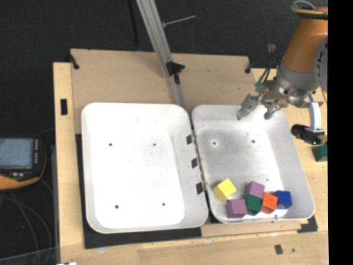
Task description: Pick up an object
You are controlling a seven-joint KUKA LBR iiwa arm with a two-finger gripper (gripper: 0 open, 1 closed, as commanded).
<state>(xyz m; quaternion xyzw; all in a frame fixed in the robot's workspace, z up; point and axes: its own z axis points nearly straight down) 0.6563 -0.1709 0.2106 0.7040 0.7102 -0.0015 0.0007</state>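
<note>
Blocks wait at the near end of the right bin [276, 142], well apart from the gripper [257, 110], whose fingers [244, 110] hang spread wide with nothing between them above that bin's far edge. The cluster holds a yellow block [225, 189], two purple blocks [255, 190] [236, 207], a green block [253, 203], an orange block [269, 202] and a blue block [283, 198], most touching. Beside it on the bench [66, 148] lies the left bin [138, 164].
</note>
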